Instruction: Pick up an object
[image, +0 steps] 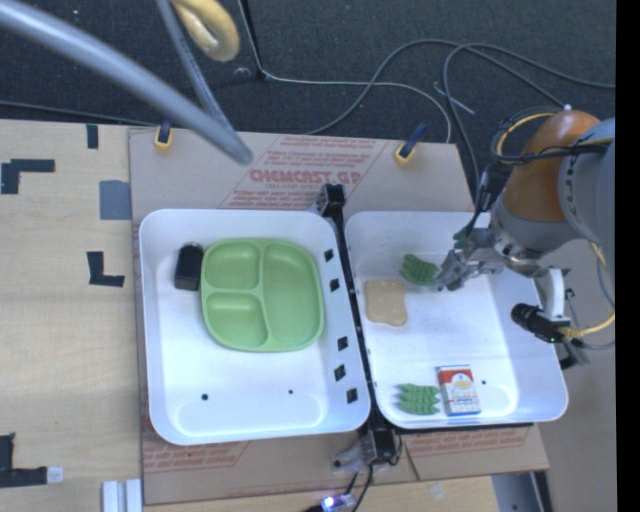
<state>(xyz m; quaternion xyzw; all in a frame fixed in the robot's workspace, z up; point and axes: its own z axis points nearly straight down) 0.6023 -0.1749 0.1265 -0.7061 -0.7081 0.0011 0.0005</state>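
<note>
Gripper (447, 277) is down in the right bin (520, 400), near its far edge, tips just beside or touching the green leafy piece (418, 268). From this angle I can't tell whether it's released or clenched, and nothing visibly sits between the tips, so I wouldn't call it a grasp.

Likely target: that green piece, far-left area of the right bin, close to the divider side. Tan bread slice (387, 302) lies just nearer, towards the bin's left edge. Green bean pod (418, 398) and small red-and-white box (458, 390) sit together at the near edge, well apart from the gripper.

Left bin (170, 400) holds the green divided plate (263, 295) in the middle, with a dark block (188, 267) touching its left rim.

To do this step well, in my view:
- Centre the tips over the green piece, not on its right end; it looks soft and floppy, so an edge pinch may slip.
- Go fully down to the bin floor before closing.
- Keep clear of the bread slice, since dragging it would spoil the pick.
- Lift straight up, slowly.
</note>
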